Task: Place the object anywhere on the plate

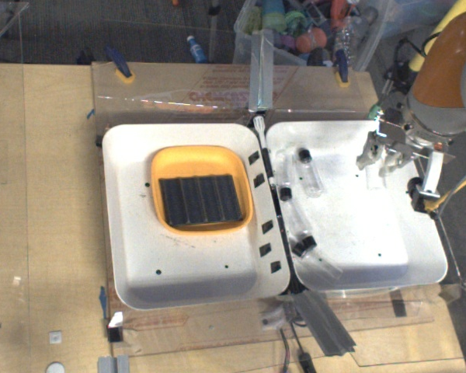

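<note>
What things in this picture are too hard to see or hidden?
- Camera view: the gripper over the right bin is small and blurred against the white, so its state cannot be told.
- Camera view: the dark object on the orange plate in the left bin is too blurred to identify.
- Camera view: the arm is cut off by the right edge.

Left bin [132, 270]: we see a yellow plate [200, 162] inside, with a dark ribbed block [200, 199] lying on it.
Right bin [357, 247]: we see a small clear bottle with a dark cap [308, 171] near its left wall.
Gripper [379, 160]: we see it above the right bin's upper right part, well apart from the bottle.
Arm [444, 68]: we see it entering from the right, orange band above the wrist.
</note>
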You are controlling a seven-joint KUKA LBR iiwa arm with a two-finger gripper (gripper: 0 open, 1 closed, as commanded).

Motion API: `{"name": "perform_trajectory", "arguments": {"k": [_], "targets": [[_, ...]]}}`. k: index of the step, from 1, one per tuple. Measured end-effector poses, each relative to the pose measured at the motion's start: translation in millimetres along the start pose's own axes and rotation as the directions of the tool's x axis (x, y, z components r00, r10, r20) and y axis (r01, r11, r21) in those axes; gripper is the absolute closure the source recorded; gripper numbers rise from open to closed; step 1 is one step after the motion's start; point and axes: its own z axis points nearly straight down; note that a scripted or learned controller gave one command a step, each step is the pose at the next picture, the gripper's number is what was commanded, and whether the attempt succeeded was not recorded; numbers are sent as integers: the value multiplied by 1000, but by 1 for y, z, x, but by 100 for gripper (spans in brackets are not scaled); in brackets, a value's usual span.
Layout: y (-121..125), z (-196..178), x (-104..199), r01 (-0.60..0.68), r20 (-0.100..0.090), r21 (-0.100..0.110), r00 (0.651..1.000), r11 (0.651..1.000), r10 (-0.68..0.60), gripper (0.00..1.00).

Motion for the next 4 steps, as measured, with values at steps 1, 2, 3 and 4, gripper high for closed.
{"name": "perform_trajectory", "arguments": {"k": [1, 2, 3, 4], "targets": [[48, -28, 3, 222, 3, -2, 975, 975, -222, 100], [47, -61, 11, 436, 3, -3, 900, 900, -436, 100], [50, -83, 4, 495, 4, -3, 869, 869, -495, 100], [51, -97, 0, 535, 4, -3, 845, 845, -535, 100]]}}
